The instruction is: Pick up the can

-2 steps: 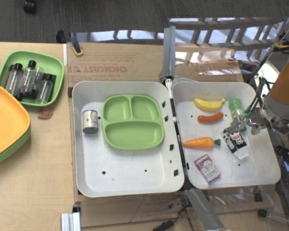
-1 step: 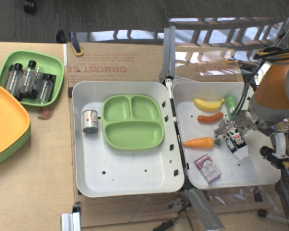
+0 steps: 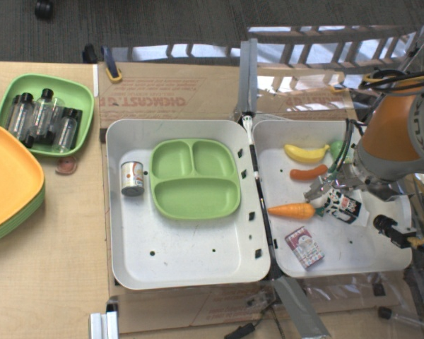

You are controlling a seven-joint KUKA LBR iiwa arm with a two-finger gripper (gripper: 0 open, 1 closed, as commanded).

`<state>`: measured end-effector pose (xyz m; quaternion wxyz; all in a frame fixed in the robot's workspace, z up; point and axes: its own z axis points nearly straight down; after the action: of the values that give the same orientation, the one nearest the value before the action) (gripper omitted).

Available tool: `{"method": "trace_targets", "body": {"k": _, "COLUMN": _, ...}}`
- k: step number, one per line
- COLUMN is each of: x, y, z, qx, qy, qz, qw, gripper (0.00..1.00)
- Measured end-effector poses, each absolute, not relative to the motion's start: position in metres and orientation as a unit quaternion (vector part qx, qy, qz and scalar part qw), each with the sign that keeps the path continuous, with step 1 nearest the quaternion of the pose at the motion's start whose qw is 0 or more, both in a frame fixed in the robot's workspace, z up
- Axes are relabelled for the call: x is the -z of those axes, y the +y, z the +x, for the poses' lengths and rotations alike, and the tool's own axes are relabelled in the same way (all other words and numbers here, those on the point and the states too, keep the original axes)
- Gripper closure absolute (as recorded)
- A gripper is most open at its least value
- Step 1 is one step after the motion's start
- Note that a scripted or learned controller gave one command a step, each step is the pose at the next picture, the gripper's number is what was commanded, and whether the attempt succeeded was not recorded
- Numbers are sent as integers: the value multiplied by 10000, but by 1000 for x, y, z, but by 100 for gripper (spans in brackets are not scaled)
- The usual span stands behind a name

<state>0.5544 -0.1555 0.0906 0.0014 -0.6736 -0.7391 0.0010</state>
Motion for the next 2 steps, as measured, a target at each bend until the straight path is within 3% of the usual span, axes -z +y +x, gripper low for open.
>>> {"method": "trace_targets", "body": {"k": 1, "x": -99, "y": -157, "z": 554, "qx": -14, "qy": -7379, "qz": -6749, "qw": 14, "gripper": 100}}
{"method": "trace_targets", "body": {"k": 2, "x": -137, "y": -137, "z": 573, "qx": 2, "qy": -6959, "qz": -7181, "qw": -10, "gripper": 100}}
